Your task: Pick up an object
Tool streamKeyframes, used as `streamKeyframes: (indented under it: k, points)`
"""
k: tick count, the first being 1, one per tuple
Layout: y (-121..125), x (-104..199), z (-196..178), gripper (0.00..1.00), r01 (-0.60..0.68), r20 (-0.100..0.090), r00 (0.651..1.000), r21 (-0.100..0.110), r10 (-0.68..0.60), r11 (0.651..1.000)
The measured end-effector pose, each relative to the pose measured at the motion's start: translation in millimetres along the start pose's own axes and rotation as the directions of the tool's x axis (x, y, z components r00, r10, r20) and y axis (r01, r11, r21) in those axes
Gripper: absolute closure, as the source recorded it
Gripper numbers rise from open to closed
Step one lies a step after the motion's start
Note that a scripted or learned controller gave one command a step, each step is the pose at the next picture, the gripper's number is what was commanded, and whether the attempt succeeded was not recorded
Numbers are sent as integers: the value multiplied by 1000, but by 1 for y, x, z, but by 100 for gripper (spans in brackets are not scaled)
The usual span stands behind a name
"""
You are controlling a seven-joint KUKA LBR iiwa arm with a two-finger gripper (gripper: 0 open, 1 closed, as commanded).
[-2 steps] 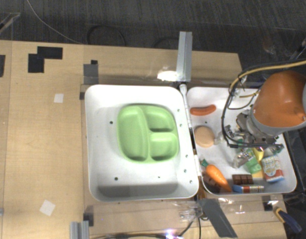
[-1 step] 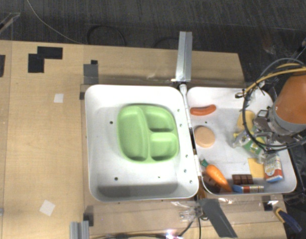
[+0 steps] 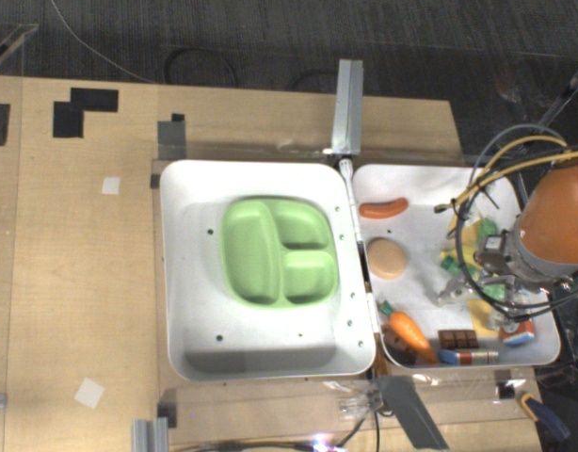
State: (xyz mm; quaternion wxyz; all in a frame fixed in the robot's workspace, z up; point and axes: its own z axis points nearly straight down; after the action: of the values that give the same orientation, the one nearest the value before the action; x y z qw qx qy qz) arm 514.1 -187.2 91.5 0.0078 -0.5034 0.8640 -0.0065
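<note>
My gripper (image 3: pixel 473 285) is low in the right bin (image 3: pixel 416 182), near its right side, under a tangle of cables and the orange wrist band (image 3: pixel 557 219). It hangs over yellow (image 3: pixel 466 241) and green (image 3: pixel 486 225) toy pieces that it partly hides. To its left lie a red sausage (image 3: pixel 383 208) and a round tan bun (image 3: pixel 387 258). An orange carrot (image 3: pixel 409 330), a brown chocolate bar (image 3: pixel 457 338) and a marker-like stick (image 3: pixel 470 356) lie along the front edge.
The left bin (image 3: pixel 190 299) holds a green divided plate (image 3: pixel 278 250). A metal post (image 3: pixel 347 106) stands at the back between the bins. A small red-and-blue item (image 3: pixel 518 338) lies at the right bin's front right corner.
</note>
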Motion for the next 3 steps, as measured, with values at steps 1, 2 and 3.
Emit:
streamKeyframes:
  k: [1, 2, 3]
  points:
    - [-41, -42, 2, 0, 114, 0, 994, -4, -114, 993]
    - [-57, -63, 3, 0, 276, 1, 961, -8, -276, 961]
    - [48, -41, -1, 0, 433, 0, 902, -3, -433, 902]
